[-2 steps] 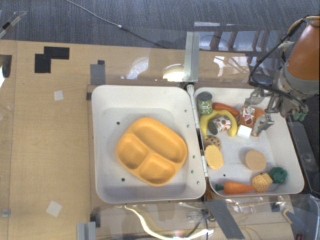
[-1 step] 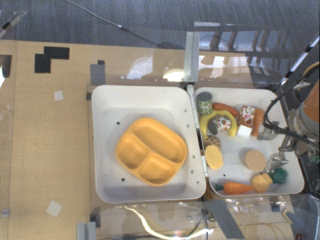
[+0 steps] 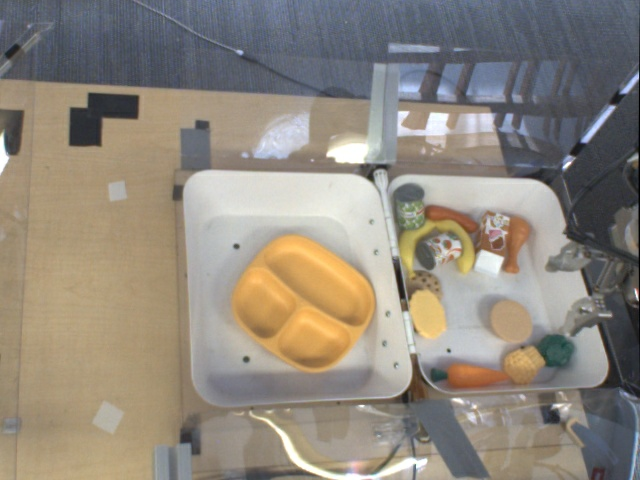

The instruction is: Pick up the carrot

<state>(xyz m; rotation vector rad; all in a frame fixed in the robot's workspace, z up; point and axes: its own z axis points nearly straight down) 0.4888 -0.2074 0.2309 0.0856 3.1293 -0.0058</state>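
The carrot [image 3: 480,376] is orange with a small green tip and lies flat along the front wall of the right bin [image 3: 545,193]. It points left to right, just left of a yellow knobbly toy [image 3: 523,365]. My gripper [image 3: 577,288] sits at the right bin's right wall, up and to the right of the carrot and well apart from it. Its two metal fingers [image 3: 563,261] are spread open with nothing between them.
The right bin also holds a green can [image 3: 409,208], a banana [image 3: 445,240], a drumstick [image 3: 515,243], a tan disc [image 3: 511,320], a yellow slice [image 3: 429,316] and a green broccoli toy [image 3: 556,349]. A yellow divided plate [image 3: 303,301] lies in the left bin [image 3: 215,268].
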